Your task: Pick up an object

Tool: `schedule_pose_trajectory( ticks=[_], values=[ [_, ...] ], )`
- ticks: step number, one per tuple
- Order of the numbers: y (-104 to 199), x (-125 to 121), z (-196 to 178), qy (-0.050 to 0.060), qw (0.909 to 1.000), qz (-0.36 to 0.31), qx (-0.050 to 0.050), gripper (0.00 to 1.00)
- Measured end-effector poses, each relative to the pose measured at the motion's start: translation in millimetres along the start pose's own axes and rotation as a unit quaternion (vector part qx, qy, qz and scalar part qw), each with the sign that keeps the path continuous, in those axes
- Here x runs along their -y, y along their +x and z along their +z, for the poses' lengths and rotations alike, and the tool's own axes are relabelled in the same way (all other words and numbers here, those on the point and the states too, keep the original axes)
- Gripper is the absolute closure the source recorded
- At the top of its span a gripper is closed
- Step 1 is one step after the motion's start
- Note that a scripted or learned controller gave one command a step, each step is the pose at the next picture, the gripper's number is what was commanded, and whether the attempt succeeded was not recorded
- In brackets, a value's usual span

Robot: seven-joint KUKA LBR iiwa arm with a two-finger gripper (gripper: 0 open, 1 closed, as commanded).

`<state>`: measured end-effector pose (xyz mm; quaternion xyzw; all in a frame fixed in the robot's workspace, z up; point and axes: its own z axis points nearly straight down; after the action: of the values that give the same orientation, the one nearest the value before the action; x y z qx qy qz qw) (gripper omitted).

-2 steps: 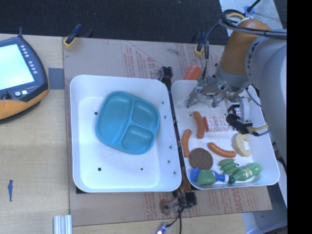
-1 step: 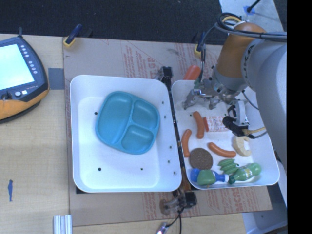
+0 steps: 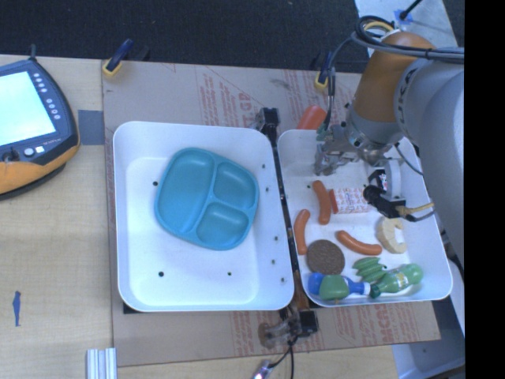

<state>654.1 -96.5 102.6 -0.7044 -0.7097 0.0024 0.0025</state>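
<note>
Honestly, the sausage [image 3: 322, 201] looks light, smooth and slippery; grab mid-length. Pincer [image 3: 327, 163] hovers above, can't tell its state.

Wooden bench [image 3: 55, 251] bears cardboard sheet [image 3: 197, 93], two white bins [image 3: 126, 212], yellow-rimmed tablet [image 3: 31, 129] at left.

smooth glossy blue plastic tray [image 3: 207, 199], matt white plastic bins [image 3: 130, 212], pale wood-grain bench [image 3: 55, 251], brown cardboard sheet [image 3: 205, 93]
</note>
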Motion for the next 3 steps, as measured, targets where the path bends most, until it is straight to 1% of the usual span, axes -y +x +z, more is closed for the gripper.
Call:
schedule_pose_trajectory(
  ticks=[1, 2, 3],
  values=[
    [0.0, 0.1, 0.1, 0.0, 1.0, 0.0, 0.0, 0.0],
    [3.8, -1.9, 10.6, -0.001, 1.0, 0.002, 0.0, 0.0],
    [3.2, -2.0, 0.1, 0.0, 1.0, 0.0, 0.0, 1.0]
  ],
)
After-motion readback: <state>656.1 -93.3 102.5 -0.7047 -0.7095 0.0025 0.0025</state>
